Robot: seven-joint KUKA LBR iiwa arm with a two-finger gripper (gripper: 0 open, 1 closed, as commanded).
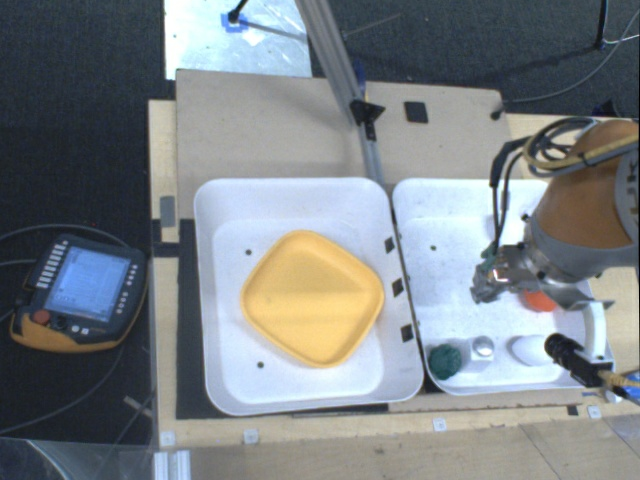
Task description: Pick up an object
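In the right bin (440, 228), my gripper (490, 286) hangs low over the floor, right of centre. An orange-red object (540, 301) lies just right of it, partly hidden by the wrist. Along the front wall lie a dark green ball (446, 359), a small silver cap-like piece (483, 348) and a white oval object (525, 349). A large yellow square plate (313, 296) lies in the left bin (225, 268). Nothing shows between the gripper's parts.
A teach pendant (78, 290) with a lit screen rests on the dark floor to the left. A metal pole (335, 43) slants over the cardboard backboard behind the bins. Cables loop above the wrist.
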